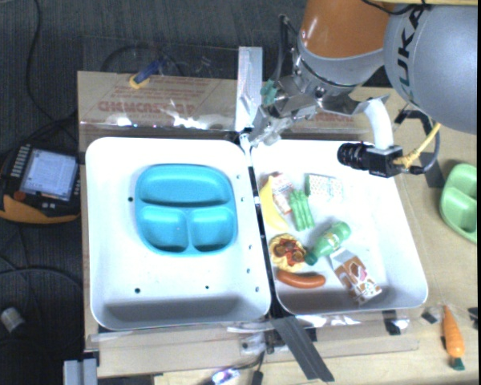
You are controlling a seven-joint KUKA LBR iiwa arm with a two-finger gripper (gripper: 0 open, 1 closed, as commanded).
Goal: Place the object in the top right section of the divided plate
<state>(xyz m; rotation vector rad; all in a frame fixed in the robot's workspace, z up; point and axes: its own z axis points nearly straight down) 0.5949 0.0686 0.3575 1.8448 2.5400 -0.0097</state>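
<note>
Fingers (256, 135) above the right bin's (401, 207) far-left corner, grip unclear; inside it about seven items; leftward, one blue plate (186, 208).

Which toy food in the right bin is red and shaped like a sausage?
The red toy hot dog sausage, lying near the front of the right white bin. The green toy bottle and yellow toy banana near it are other colours.

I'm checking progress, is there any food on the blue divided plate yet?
No, the blue divided plate holds nothing; the hot dog and green bottle lie in the right bin.
</note>
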